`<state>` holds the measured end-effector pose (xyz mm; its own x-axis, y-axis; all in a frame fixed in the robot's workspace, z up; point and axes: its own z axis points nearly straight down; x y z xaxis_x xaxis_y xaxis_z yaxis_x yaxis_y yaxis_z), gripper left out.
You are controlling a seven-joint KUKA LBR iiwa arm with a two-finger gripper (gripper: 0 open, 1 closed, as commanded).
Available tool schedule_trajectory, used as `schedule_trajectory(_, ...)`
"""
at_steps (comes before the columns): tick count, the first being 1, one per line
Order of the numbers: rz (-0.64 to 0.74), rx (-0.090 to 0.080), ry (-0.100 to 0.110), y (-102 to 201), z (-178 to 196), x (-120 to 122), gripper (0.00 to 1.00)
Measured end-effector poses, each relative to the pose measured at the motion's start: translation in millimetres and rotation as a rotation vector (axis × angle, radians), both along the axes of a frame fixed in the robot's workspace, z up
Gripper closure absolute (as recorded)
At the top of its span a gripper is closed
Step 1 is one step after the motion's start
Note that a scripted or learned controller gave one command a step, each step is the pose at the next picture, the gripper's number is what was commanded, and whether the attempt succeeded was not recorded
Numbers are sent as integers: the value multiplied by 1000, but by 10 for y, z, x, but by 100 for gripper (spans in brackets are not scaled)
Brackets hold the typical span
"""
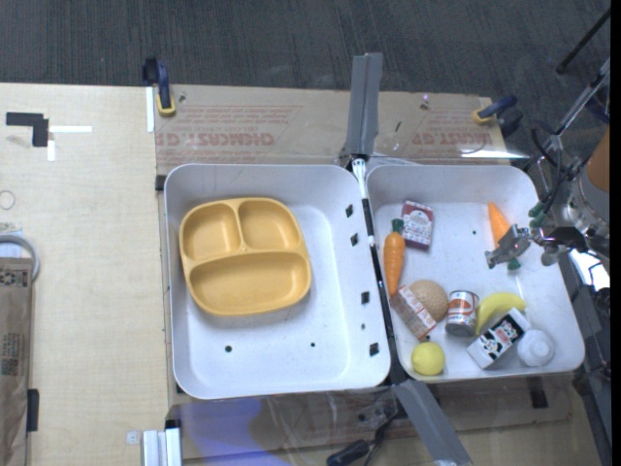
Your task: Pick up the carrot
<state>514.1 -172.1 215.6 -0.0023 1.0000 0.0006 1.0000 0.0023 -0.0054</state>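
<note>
Fingers of my gripper [525, 246] look parted with nothing between them, though they're small and blurry here. Scanning left to right: yellow divided plate [245, 255] in the left bin [184, 338]; then the right bin [456, 184], with the carrot [393, 258] lying along its left wall, well apart from me, by the small red carton [417, 225].

My gripper [518, 248], seen from above: 2 slim fingers of grey metal, the nearer fingertip [504, 256] dull and pale, set on a dark, blocky mount with bright silver fittings. Behind it my wrist is a cluster of black and grey parts, with thin dark cables running up and away. An orange patch of my arm [604, 168] shows at the frame's edge, above a glossy white-and-grey housing.
</note>
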Motion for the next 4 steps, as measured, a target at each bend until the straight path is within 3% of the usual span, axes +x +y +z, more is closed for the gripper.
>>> schedule_trajectory(1,286,0,-3,-380,-290,561,0)
schedule_trajectory(2,405,3,-3,-480,-1153,921,0)
schedule_trajectory(3,314,7,-6,-441,-1250,1153,0)
schedule_trajectory(4,315,3,-6,-454,-1164,1157,100)
